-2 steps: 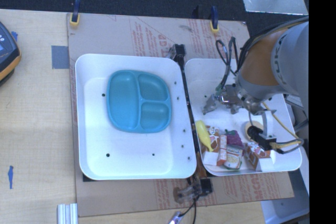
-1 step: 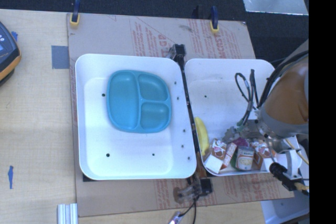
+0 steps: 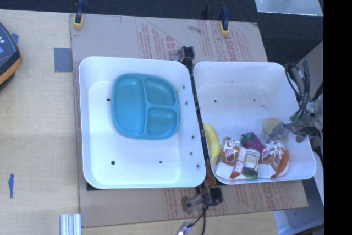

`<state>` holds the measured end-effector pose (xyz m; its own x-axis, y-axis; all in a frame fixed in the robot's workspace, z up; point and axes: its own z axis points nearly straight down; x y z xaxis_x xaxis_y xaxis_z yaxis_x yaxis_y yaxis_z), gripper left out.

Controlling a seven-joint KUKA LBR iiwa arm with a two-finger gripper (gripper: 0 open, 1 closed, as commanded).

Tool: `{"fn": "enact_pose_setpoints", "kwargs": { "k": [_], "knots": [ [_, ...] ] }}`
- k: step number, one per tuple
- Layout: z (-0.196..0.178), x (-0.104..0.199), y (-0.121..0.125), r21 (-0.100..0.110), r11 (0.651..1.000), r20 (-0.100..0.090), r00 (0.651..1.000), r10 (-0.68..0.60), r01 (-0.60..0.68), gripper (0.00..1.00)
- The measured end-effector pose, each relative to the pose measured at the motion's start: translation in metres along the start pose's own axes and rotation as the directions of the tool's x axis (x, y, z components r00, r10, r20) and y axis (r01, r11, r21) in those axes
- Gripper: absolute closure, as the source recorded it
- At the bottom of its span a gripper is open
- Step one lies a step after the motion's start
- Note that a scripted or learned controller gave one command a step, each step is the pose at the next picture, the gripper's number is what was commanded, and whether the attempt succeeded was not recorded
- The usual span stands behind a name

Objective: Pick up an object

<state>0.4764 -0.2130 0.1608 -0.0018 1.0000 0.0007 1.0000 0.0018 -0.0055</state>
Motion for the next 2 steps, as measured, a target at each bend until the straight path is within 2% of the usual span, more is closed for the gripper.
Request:
{"fn": "enact_pose_setpoints", "kwargs": {
  "k": [1,2],
  "knots": [
    [0.012,0.050,0.071,0.001,1.000,0.000,1.000,-0.004,0.004,0.00],
    [0.072,0.052,0.040,0.002,1.000,0.000,1.000,-0.003,0.003,0.00]
  ]
}}
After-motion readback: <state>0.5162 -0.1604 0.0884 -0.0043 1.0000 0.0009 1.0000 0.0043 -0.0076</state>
